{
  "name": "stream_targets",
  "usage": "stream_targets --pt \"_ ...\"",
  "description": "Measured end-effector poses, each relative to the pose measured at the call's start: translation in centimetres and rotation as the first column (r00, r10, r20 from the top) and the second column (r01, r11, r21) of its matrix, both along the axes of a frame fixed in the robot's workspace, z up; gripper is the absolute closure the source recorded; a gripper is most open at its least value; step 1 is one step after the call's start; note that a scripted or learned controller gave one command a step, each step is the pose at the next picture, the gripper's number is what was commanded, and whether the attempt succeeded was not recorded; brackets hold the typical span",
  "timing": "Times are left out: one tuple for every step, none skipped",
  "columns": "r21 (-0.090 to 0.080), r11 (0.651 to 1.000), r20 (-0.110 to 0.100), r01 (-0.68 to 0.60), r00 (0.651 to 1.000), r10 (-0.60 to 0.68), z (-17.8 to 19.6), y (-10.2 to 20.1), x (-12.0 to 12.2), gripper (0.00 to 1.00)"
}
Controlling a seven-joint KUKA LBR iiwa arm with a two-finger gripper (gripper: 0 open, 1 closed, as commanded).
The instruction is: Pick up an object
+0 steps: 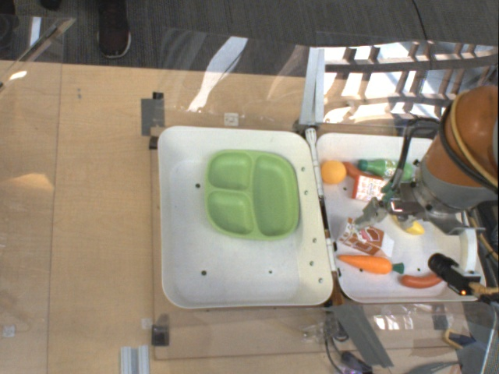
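Tool (pixel 380 209) above red-white packet (pixel 365 238); carrot (pixel 366 264) just beyond

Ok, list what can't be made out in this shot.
- Gripper: too small and dark in the camera view to read its state, or whether it touches anything.
- Yellow item: partly under the arm, so its kind is unclear.
- Green bottle: its far end is hidden behind the arm.
- Packet: print too small to read.
- Right bin: its right part is covered by the arm.
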State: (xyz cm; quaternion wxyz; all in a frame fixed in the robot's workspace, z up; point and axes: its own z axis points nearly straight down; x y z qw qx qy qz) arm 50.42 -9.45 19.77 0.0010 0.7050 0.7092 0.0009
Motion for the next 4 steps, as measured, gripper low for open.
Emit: stream_targets --pt "-0.003 0.998 0.024 0.069 0.997 -0.069 -10.3 -4.9 8.6 0.00" --pt "-0.002 1.000 0.010 0.025 1.000 -0.025 -10.6 -8.4 14.8 0.00" --pt "-0.004 1.000 0.012 0.018 1.000 -0.018 -9.5 -8.3 15.0 1.00" --pt "0.000 1.000 0.006 0.012 1.000 -0.012 1.9 -3.3 9.9 1.00"
